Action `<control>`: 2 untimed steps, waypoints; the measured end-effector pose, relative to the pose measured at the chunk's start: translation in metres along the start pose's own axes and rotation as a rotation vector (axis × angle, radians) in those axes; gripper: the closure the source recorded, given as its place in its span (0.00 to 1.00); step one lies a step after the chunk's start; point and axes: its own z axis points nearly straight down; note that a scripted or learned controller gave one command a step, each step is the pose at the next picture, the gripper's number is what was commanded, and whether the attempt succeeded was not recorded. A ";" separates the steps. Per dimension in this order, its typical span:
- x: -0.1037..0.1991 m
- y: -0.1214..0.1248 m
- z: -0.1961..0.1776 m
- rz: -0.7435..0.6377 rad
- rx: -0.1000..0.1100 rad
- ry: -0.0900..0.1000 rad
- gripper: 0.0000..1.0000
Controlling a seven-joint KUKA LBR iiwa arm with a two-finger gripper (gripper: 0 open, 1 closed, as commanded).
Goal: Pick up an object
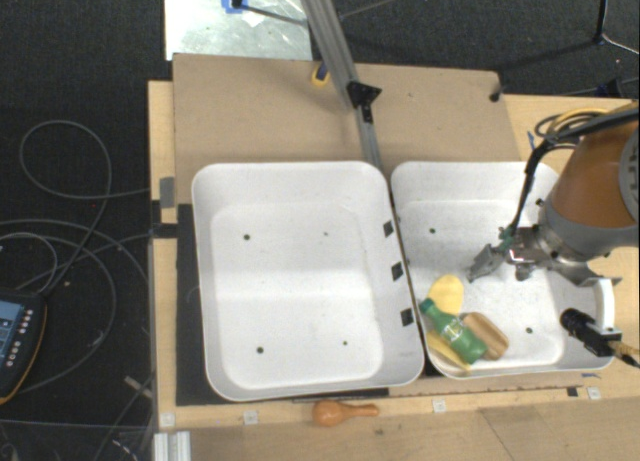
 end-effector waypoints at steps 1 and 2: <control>0.000 0.000 0.038 0.000 -0.001 0.000 0.00; 0.000 0.002 0.025 0.000 -0.007 -0.002 1.00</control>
